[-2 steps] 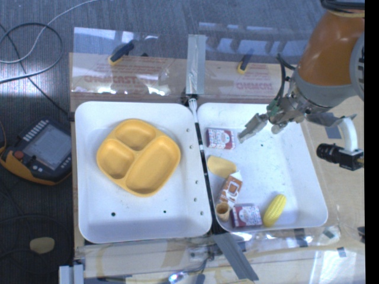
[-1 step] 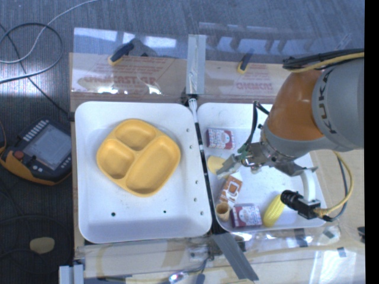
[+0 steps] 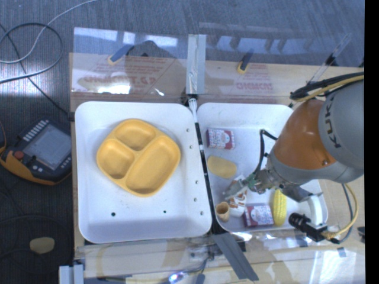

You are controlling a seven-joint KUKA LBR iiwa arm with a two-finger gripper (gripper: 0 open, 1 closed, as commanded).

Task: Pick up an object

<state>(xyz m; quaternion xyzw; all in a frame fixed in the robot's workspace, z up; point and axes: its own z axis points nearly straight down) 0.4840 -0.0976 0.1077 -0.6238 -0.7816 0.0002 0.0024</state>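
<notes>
The right bin point(image 3: 254, 112) holds several small items. A red-and-white packet point(image 3: 220, 138) lies at its far left, with a pale yellow oval piece point(image 3: 222, 167) just in front of it. A small tan cup point(image 3: 222, 210), a second red packet point(image 3: 258, 215) and a yellow corn cob point(image 3: 279, 206) lie along the near side. My gripper point(image 3: 238, 189) is low in this bin, between the oval piece and the cup, just left of the corn. The arm's orange band point(image 3: 302, 142) covers the bin's right part.
The left bin point(image 3: 89, 218) carries a yellow three-compartment plate point(image 3: 138, 156). A ridge point(image 3: 201, 164) separates the two bins. A clear screen point(image 3: 195, 64) stands behind them. A teach pendant point(image 3: 38, 151) lies on the floor at left.
</notes>
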